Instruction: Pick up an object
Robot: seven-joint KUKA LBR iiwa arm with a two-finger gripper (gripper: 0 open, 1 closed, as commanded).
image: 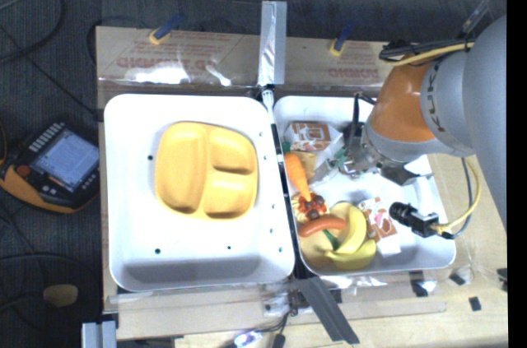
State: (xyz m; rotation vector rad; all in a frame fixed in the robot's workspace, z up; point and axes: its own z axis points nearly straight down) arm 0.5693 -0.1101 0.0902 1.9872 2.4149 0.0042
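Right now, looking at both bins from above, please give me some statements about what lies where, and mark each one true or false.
1. The yellow divided tray lies in the left bin. True.
2. The banana lies in the left bin. False: it lies in the right bin, near its front wall.
3. The carrot lies close to the wall between the two bins. True.
4. The arm hangs over the left bin. False: it is over the right bin, toward its back.
5. The yellow divided tray holds a carrot. False: its compartments show no object; the carrot is in the right bin.
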